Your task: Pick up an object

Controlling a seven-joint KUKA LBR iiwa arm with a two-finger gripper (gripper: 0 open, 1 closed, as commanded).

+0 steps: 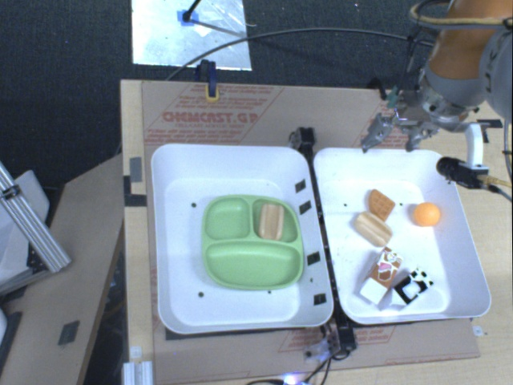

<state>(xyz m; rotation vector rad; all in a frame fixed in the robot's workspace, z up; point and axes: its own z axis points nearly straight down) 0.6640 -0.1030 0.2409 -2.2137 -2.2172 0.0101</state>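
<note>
Orange and round, the ball (426,214) sits in our right bin (461,295). Our gripper (396,137) hangs over the far rim, fingers apart, clasping nothing; the arm (473,30) is cut off.

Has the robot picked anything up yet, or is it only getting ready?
Only getting ready. The gripper hangs open over the top edge of the right bin with nothing between its fingers. The orange ball, the bread roll and the other toys lie in that bin, untouched. One bread piece already sits in the green tray. Reaching down and grabbing is left.
</note>
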